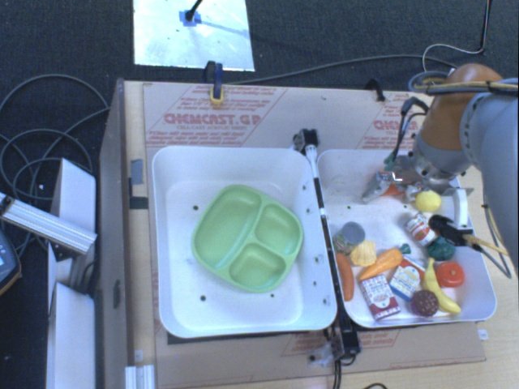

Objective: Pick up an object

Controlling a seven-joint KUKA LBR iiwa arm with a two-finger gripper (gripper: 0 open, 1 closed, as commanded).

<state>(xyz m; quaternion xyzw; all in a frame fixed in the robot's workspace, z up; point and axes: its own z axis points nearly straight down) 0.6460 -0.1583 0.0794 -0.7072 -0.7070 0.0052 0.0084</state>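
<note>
You have two white bins side by side in the middle of the frame: the left bin [174, 241] holds a green divided plate [247, 237], and the right bin [349, 164] holds the clutter you can pick from. The arm [486, 120] comes in at the upper right of the frame, and its gripper [388, 181] is down in the upper part of the right bin, over bare white floor and just left of a yellow ball [428, 200]. You cannot tell from this slant whether the pincer is apart or together; a hint of orange-red sits by it, but too small to call it a held thing. So judge the task as not yet done: nothing is visibly lifted. The candidates all lie lower in the right bin, toward the lower right of the frame: a grey disc [351, 235], a yellow chunk [363, 254], two carrots [381, 263] near the divider, a red carton [379, 298], a small can [419, 228], a banana [438, 292], a tomato [451, 275] and a dark round piece [423, 302]. They lie crowded, several touching, so a clean pick will likely need the gripper on an outlying piece such as the yellow ball. What is left is the whole of it: closing on one object and raising it clear of the bin.
</note>
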